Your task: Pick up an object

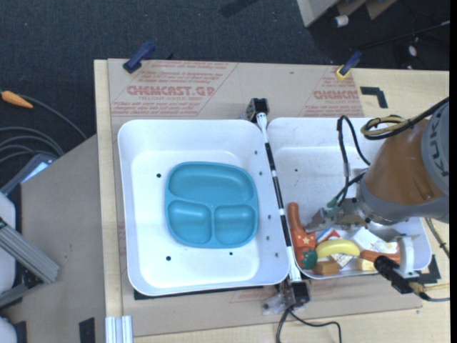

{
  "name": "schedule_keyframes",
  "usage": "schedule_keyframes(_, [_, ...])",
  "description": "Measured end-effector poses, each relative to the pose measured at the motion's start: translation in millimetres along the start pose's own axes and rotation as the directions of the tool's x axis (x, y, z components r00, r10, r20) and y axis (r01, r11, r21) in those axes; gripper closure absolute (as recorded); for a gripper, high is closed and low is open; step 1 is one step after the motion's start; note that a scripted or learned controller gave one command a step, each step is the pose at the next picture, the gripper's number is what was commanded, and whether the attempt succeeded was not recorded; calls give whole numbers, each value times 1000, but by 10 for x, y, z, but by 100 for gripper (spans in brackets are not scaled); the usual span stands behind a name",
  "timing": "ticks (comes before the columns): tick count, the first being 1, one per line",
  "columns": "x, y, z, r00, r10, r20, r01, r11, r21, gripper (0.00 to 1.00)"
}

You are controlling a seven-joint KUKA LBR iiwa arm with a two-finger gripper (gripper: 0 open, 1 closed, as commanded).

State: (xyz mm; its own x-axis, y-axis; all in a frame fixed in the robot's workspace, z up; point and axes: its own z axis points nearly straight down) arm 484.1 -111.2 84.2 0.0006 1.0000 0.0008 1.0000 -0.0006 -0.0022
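We see a small heap of toy food in the near left corner of the right bin (307, 138), and this is where the things to pick lie. A yellow banana (338, 248), smooth and curved, rests across the heap. Just left of it sits an orange piece with a pale star on it (305, 241), and a long orange-red stick (294, 219) runs along the bin's left wall beside it. Near the front rim lie a brown, rounded lump (328, 267) and a bit of green (309, 260). To the right of the banana we make out a red and white piece (376, 251), partly under the arm.

The gripper (341, 216) hangs low over the heap, just beyond the banana. Its metal parts are crowded and partly hidden by the wrist, so we cannot tell whether the claw is spread or pressed together, and we see nothing plainly pinched in it. The arm (403, 174) above it is bulky, with a smooth orange band over a grey collar, and black cables (345, 148) loop from it.

The left bin (136, 191) is glossy white plastic with rounded corners, and holds a blue tray (211, 204) with three shallow compartments. Both bins sit on a pale board (171, 88) with faded red printing.
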Motion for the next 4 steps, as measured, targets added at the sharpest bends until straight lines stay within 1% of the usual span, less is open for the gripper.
schedule_keyframes(1, [5, 6, -100, 1000, 1, 0, -1, 1000, -3, 100])
schedule_keyframes(3, [9, 7, -291, 1000, 1, 1, -1, 1000, -4, 100])
schedule_keyframes(4, [9, 7, -290, 1000, 2, 0, -2, 1000, -4, 0])
